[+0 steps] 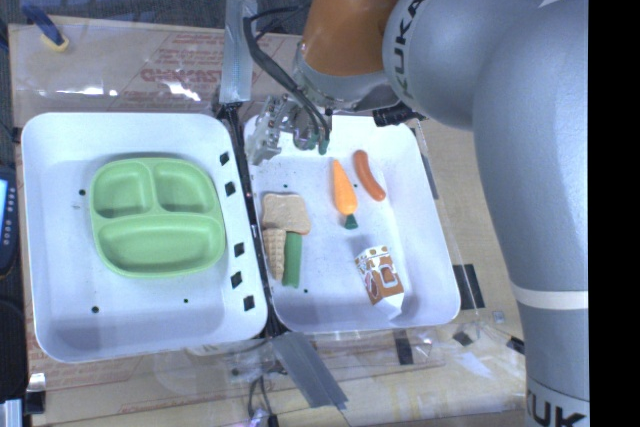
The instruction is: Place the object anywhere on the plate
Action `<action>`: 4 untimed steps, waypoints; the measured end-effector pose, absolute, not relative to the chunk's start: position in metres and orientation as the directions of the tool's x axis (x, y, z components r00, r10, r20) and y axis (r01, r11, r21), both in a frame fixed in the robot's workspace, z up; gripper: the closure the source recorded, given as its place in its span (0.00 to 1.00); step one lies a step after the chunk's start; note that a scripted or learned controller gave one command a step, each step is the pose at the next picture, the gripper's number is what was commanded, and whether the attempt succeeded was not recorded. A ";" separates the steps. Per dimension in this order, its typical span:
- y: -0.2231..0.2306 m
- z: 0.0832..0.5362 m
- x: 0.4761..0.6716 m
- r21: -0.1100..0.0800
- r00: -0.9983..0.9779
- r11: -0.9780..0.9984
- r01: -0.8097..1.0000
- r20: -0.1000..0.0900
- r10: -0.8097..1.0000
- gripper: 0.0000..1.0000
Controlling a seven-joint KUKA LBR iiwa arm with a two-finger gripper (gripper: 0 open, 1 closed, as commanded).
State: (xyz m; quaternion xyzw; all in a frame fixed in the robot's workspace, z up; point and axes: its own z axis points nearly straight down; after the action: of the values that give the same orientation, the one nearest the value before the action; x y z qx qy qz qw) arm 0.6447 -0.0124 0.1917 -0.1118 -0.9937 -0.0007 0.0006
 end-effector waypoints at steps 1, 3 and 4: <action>0.062 0.192 0.645 0.002 -0.971 0.971 0.241 -0.001 0.241 1.00; 0.160 0.089 0.645 -0.002 -0.988 0.988 0.154 0.004 0.154 1.00; 0.160 0.094 0.647 -0.001 -0.988 0.988 0.155 -0.001 0.155 0.00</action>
State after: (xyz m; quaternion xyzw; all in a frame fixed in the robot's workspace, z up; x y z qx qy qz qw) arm 0.6468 0.1597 0.0937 -0.0778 -0.9970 0.0005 -0.0003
